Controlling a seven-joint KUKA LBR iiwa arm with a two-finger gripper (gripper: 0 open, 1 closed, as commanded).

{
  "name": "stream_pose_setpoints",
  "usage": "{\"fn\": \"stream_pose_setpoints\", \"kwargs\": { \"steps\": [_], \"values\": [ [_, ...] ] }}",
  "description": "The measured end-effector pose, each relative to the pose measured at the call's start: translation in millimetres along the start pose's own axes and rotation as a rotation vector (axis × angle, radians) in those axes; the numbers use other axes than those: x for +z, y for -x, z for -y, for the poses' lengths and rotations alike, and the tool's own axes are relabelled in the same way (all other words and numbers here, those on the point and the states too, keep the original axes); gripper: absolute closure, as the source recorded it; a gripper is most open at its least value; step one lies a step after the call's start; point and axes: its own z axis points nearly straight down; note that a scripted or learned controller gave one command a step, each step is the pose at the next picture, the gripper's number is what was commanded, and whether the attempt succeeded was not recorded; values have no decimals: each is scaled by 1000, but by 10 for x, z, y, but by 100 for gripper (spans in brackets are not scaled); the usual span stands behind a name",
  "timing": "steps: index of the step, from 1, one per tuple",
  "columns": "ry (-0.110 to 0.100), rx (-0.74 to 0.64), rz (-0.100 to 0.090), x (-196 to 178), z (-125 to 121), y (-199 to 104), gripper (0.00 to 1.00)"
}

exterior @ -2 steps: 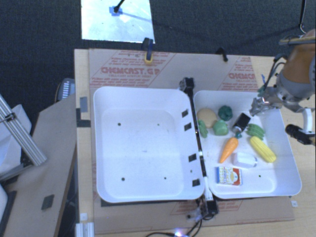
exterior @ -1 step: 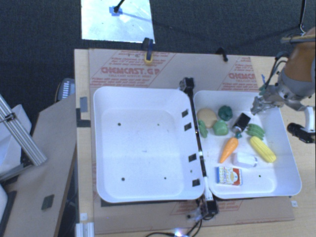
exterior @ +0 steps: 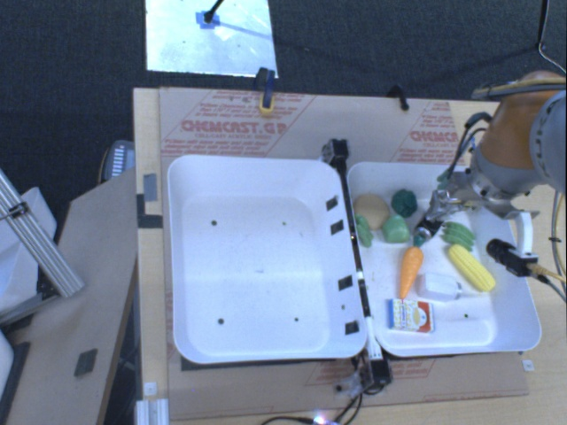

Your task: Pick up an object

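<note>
The right bin [exterior: 514,326] holds several toy foods. An orange carrot [exterior: 409,271] lies in its middle, a yellow corn cob [exterior: 471,267] to the carrot's right, and a green ridged piece [exterior: 458,234] above the corn. Near the bin's far left sit a tan lump [exterior: 372,209], a dark green piece [exterior: 404,202] and a light green piece [exterior: 396,229]. My gripper [exterior: 426,229] reaches down from the right. Its tip is low between the light green piece and the ridged green piece, just above the carrot's top. I see nothing held in it.
A small white block [exterior: 440,286] and a red-and-white printed box [exterior: 410,314] lie toward the right bin's near side. Another green piece [exterior: 363,231] rests against the divider. The left bin [exterior: 257,255] stands beside it on the cardboard-covered bench.
</note>
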Motion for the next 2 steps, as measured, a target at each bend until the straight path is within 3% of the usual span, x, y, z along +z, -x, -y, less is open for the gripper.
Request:
{"fn": "stream_pose_setpoints", "kwargs": {
  "steps": [1, 2],
  "values": [
    [1, 0, -5, 69, 296, -349, 100],
    [0, -1, -1, 88, 395, -375, 100]
  ]
}}
